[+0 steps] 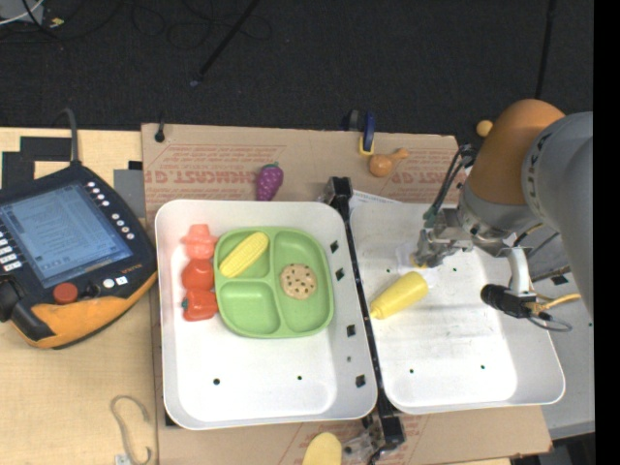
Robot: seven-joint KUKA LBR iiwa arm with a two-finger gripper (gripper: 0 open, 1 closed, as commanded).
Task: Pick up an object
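Your tool (429,251) hangs over the right bin (504,381), and you cannot tell from this slant what state it is in; nothing shows in its grasp. The yellow bottle (397,294) lies on that bin's floor just below and left of the tool, its long axis running from lower left up to the cap at upper right, toward the tool. Bare white floor surrounds it, with the bin divider (356,289) close on its left, so approach from the right looks roomier.

Yellow bottle (398,294) lying on its side; tilted; right bin's left part.
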